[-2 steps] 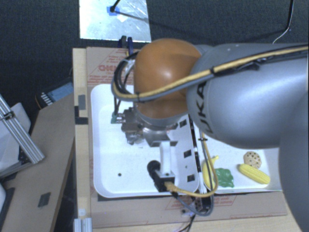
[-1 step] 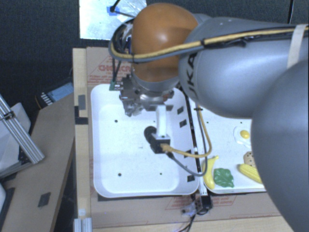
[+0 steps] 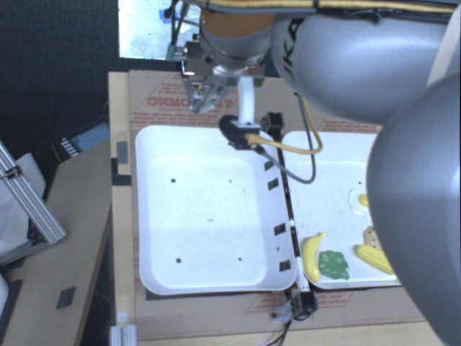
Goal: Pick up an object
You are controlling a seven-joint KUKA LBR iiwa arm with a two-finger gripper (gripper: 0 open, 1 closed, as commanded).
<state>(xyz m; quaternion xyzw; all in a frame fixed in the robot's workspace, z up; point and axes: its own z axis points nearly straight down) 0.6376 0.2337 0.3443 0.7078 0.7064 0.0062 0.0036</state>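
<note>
Claw (image 3: 204, 99) hanging over the cardboard (image 3: 162, 99) just beyond the far edge of the left bin (image 3: 155, 193), off its far-right corner. Fingers pointing down, blurred against the printed cardboard; not telling whether spread or closed, nothing visibly gripped. White post and black bracket (image 3: 236, 132) sitting just right of the claw, overlapping the left bin's far-right corner, with a yellow cable (image 3: 288, 148) looping off toward the right bin (image 3: 331, 164). Orange band (image 3: 234, 9) and grey arm (image 3: 374, 71) filling the top and right, blocking most of the right bin.

Left bin showing only its white floor with a few dark dots. Black clips (image 3: 279, 229) running along the divider at the left bin's right wall.

Pickable stuff all lying right of the left bin, in the right bin's near end: yellow banana (image 3: 312, 254) standing close to the divider, green piece (image 3: 333, 264) touching it on the side away from the left bin, second yellow item (image 3: 373, 256) further out, partly under the arm. Small brownish item (image 3: 371, 234) and a yellow bit (image 3: 362, 200) peeking out at the arm's edge, too hidden to identify.

All well apart from the claw. Both bins resting on the cardboard-covered surface.
</note>
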